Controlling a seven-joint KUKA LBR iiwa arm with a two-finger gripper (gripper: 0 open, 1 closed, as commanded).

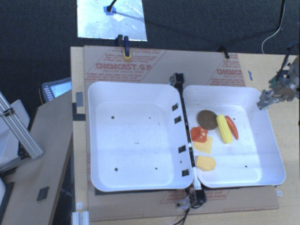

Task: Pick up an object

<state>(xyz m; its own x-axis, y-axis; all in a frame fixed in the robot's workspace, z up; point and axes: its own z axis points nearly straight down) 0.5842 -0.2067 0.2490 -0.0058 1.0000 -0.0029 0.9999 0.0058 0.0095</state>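
The yellow plastic corn cob [225,129] and red plastic chilli [232,126] lie side by side, long axes near-to-far, in the right white bin [267,144]. Five toy foods there. I cannot tell the metal gripper's [263,100] state over the far right rim.

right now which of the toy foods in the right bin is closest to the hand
The red chili pepper, a slim red piece lying along the right side of the yellow corn cob. It is the rightmost item, nearest the hand at the bin's upper right edge.

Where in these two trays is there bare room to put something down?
The left tray is bare wall to wall. In the right tray, the floor right of the corn and chili is free. It is crowded by the divider, around the brown disc.
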